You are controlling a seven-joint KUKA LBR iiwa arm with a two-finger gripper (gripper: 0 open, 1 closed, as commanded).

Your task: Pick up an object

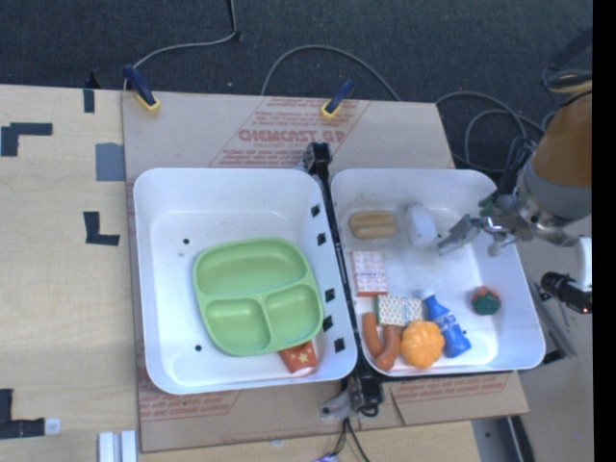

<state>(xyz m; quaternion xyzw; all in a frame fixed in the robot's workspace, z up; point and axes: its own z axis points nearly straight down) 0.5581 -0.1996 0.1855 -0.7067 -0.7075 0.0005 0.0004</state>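
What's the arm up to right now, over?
Gripper over right bin, near white cup, holding nothing seen. Toys lie unpicked: bun, pumpkin, blue bottle. Nothing blocking.

Grey arm (pixel 558 176) with orange band, metallic wrist, grey two-finger tool (pixel 456 237).

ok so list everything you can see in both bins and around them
divided plate: 1, green, left bin
small carton: 1, red-orange, left bin by plate's near edge
bread roll: 1, tan, right bin, far side
white object: 1, beside roll
packets: 2, white-red patterned, right bin middle
hot dog: 1, orange-red, near edge
orange fruit: 1
bottle: 1, blue
small round item: 1, red-green
clamps: 2, blue-yellow, on cardboard
gripper: 1, grey, over right bin
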